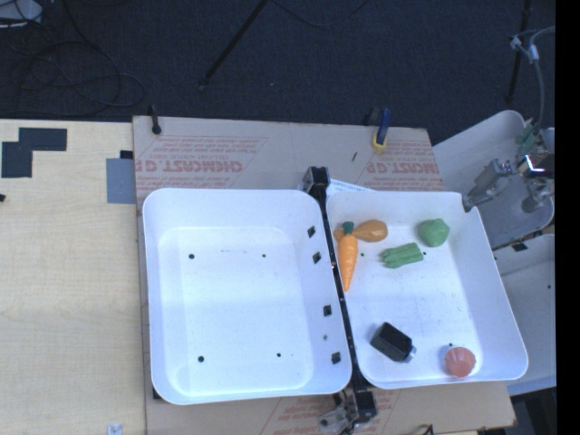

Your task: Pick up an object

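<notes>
Objects for the pick all sit in the right bin (507, 324): carrot (347, 261) by the divider w/ an orange-brown piece (370, 231) touching its top, green lump (434, 232), green pod-like piece (401, 256), black block (392, 342), pinkish ball (459, 362) in the near corner. Nothing lifted yet, so task looks unstarted; approach, grasp, lift all remain. Tool (503, 178) hangs at the right edge, outside the bin; can't tell its state. Left bin (163, 288) is beside it. Both rest on cardboard (227, 157) over a light wood desk (63, 288); dark floor w/ cables behind.
</notes>
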Tool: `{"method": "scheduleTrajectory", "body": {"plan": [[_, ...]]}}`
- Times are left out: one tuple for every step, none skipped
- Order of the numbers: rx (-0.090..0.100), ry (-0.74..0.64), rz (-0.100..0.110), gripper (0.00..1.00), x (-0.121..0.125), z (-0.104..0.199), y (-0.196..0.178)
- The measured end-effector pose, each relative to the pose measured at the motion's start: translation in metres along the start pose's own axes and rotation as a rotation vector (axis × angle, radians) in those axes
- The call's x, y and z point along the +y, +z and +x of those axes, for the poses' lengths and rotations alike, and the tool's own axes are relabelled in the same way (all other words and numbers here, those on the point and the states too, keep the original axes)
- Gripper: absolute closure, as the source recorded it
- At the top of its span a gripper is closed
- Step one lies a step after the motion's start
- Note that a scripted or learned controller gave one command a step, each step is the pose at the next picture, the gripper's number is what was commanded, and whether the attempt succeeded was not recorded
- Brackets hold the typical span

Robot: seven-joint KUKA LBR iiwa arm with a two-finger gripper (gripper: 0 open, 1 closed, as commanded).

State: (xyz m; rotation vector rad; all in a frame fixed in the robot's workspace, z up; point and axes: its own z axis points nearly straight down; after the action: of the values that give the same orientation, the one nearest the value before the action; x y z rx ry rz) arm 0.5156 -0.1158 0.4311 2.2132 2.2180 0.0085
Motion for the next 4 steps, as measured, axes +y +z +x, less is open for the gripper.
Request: {"method": "scheduleTrajectory", "body": {"plan": [[0.003, -0.007, 0.002, 0.00, -0.024, 0.082, -0.083], [0.001, -0.003, 0.015, 1.00, -0.022, 0.079, -0.087], [0.003, -0.007, 0.011, 1.00, -0.029, 0.161, -0.108], [0.002, -0.002, 0.012, 1.00, -0.022, 0.223, -0.107]]}}
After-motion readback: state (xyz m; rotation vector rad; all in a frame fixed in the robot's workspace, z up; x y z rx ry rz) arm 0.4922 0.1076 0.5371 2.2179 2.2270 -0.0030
